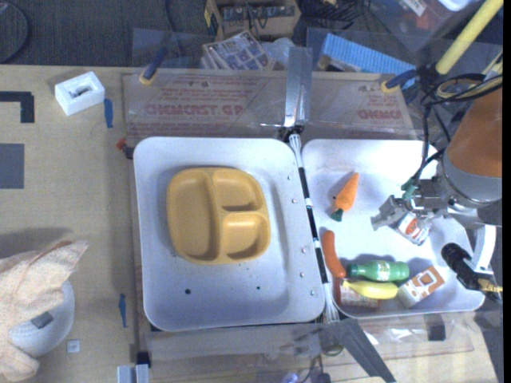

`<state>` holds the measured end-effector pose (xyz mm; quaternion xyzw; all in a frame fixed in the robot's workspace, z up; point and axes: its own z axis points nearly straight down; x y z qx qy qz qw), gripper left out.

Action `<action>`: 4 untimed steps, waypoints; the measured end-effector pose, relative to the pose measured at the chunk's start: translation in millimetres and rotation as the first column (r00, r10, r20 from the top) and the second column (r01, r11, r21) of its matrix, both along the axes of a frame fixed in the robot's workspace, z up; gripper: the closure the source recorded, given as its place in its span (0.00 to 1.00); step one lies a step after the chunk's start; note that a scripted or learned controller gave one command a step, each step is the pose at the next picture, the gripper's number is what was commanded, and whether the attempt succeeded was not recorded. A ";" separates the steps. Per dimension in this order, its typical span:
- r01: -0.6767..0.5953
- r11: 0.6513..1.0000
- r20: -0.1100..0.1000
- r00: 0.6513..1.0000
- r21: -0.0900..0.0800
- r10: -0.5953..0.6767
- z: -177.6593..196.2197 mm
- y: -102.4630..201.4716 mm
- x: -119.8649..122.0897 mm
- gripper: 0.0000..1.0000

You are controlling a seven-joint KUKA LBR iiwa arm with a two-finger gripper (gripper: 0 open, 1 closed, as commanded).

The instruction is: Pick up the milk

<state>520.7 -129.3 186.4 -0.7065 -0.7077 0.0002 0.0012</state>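
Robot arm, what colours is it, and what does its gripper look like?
The arm is grey with a wide orange band above the wrist. Black cables loop beside it. Its gripper is small, grey metal, with a bit of green on it.

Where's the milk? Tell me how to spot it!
Look in the right bin, at the corner nearest the camera. The milk is the small white carton with orange on it, lying beside the banana and green bottle. It is the boxy one.

Around the milk carton (pixel 421 285) there is little room: the green bottle (pixel 380 271) and banana (pixel 372 290) lie close on its left, the bin wall (pixel 471 300) on its right. Above it is open floor.
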 end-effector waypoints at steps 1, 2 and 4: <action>0.000 1.000 0.001 1.000 0.000 0.000 -27.5 -69.6 -36.7 0.00; -0.166 0.986 0.009 0.986 -0.005 0.166 -98.9 -70.9 28.4 0.00; 0.064 0.998 0.005 0.998 -0.004 -0.064 -15.7 -35.9 75.8 1.00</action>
